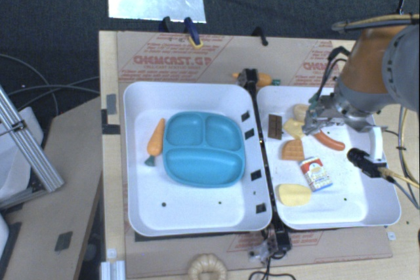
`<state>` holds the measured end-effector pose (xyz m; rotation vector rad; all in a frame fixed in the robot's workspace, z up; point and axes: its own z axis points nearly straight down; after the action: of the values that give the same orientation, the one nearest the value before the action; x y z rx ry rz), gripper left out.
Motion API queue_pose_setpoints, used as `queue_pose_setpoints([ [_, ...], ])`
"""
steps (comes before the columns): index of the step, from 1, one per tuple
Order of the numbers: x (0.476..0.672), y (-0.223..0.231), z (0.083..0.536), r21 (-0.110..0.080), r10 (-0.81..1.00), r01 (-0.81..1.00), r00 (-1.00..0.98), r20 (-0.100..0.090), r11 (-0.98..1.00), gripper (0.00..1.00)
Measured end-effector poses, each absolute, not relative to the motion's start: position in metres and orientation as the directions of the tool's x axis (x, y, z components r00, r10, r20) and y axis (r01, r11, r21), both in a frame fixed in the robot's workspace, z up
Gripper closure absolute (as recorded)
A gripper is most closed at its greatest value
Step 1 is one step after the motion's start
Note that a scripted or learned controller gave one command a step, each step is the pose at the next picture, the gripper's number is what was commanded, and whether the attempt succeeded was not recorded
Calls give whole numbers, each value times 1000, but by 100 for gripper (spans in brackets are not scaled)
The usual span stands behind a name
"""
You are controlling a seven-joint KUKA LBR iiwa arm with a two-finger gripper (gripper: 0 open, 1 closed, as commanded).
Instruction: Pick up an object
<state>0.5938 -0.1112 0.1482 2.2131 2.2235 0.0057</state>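
Objects for picking are all piled in the right bin (380, 206), which makes sense since that's the side the arm reaches from. Only one camera here, so going through it from the top down.

Closest to the gripper (314, 121) is a pale yellow chunk (293, 128), looks like toy cheese, touching or just under the gripper tip. Just to the right of that sits a little sausage (330, 140), lying at a slant. A brown chocolate-looking bar (275, 126) is over by the dividing wall, a waffle-ish orange piece (293, 150) sits below the cheese, then a small red and white carton (316, 174), and a yellow potato-shaped lump (294, 194) nearest the front. There's also a pale roundish thing (300, 111) right behind the gripper, partly hidden.

The gripper is down low in the bin over that cheese/sausage cluster, so my guess is it's going for one of those two. Honestly can't tell how wide it's spread or whether it has hold of anything, it's a dark blurry tangle from this angle.

Left bin (141, 206) holds a blue divided plate (203, 147) with a toy carrot (155, 139) beside it, well apart from the action. Probably just the drop-off side.
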Motion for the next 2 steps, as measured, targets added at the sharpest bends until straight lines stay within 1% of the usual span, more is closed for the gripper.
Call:
queue_pose_setpoints([
  [1, 587, -113, 209, 8, 1000, 1000, -4, -1, 4, 100],
  [2, 589, -112, 226, 5, 1000, 1000, -5, -1, 5, 100],
])
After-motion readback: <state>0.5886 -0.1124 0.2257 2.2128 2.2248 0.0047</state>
